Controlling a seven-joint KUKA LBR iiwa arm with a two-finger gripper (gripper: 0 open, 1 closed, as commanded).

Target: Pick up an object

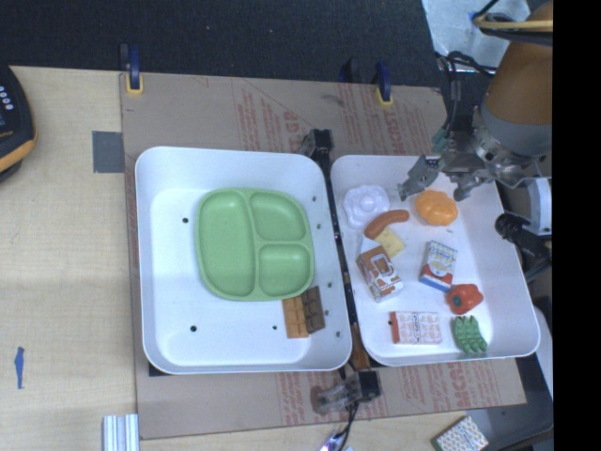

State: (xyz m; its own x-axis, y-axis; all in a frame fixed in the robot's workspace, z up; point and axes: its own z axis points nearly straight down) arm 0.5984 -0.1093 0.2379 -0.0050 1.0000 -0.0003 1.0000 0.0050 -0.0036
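Gripper [438, 178] splayed above orange [437, 208]

grey arm [515, 111], orange band [522, 78]

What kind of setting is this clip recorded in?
Probably a robot lab bench set up for picking trials. Two shallow white bins sit on brown cardboard clamped to the table, one holding small toy foods like an orange ball-shaped fruit, and a grey arm's two-finger gripper hangs over them.
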